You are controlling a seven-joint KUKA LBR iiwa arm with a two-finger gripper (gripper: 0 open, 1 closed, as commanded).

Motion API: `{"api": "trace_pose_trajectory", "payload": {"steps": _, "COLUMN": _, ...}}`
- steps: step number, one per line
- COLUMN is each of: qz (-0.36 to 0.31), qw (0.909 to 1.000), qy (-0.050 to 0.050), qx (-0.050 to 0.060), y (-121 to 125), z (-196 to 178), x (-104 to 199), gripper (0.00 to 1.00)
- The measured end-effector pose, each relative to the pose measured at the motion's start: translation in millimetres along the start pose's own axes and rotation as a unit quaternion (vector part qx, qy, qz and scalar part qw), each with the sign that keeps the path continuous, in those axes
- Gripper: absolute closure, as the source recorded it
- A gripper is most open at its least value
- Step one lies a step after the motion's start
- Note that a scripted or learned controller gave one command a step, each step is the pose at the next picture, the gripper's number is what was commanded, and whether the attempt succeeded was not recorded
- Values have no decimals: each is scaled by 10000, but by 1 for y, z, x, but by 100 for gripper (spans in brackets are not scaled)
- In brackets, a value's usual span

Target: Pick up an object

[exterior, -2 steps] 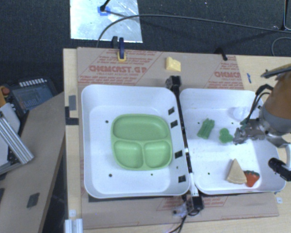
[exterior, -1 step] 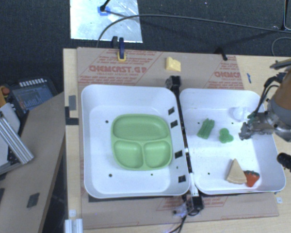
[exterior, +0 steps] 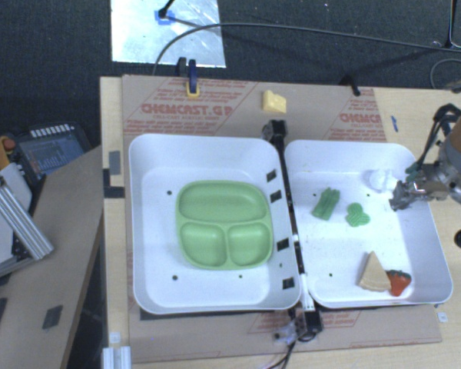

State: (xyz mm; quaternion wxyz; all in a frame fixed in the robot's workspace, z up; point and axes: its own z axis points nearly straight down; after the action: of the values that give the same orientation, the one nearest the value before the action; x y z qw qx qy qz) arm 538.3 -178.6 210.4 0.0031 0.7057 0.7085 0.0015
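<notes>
A divided plate is lying in the left bin, while the right bin is holding two toy vegetables centrally and a wedge near its front corner.

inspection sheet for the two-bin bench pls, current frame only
Surface: bench with printed board under two white bins; left bin, right bin.
Job's things: in the right bin, green ridged piece, small green piece, white object, tan wedge touching a red piece.
Clutter: green divided tray in the left bin; yellow block on the board behind the bins.
Grippers: gripper low over the right bin's right side, beside the white object; nothing visibly held.
Cables: black cable across the dark floor; wires at the front edge.
Surroundings: foil sheet on the floor, handheld controller at left.
</notes>
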Motion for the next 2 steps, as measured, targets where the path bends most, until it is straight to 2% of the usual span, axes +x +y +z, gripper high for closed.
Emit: {"api": "trace_pose_trajectory", "payload": {"steps": 2, "qz": -32, "qw": 10000, "qy": 23, "qx": 20, "y": -7, "z": -21, "x": 99, "gripper": 100}}
